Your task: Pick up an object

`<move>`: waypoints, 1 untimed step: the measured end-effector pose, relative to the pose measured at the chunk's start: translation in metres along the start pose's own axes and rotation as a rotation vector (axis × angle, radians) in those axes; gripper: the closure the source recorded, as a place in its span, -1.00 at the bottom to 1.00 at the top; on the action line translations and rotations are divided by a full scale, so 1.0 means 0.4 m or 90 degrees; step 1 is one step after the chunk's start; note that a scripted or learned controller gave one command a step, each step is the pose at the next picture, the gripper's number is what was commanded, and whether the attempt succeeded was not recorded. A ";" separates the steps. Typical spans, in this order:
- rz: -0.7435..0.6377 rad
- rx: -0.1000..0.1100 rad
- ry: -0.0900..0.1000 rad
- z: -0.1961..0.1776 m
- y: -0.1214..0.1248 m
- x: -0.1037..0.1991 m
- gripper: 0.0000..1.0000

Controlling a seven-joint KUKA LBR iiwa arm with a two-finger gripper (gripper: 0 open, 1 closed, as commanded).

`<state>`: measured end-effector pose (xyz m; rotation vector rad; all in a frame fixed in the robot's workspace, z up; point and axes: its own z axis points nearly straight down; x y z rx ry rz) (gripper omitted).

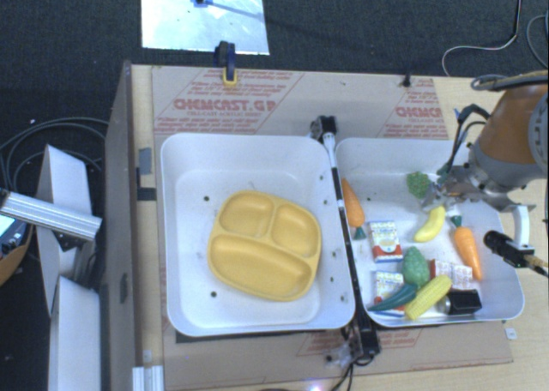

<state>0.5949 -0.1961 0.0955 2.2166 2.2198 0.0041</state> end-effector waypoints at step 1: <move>-0.006 -0.004 0.001 -0.215 0.052 0.148 1.00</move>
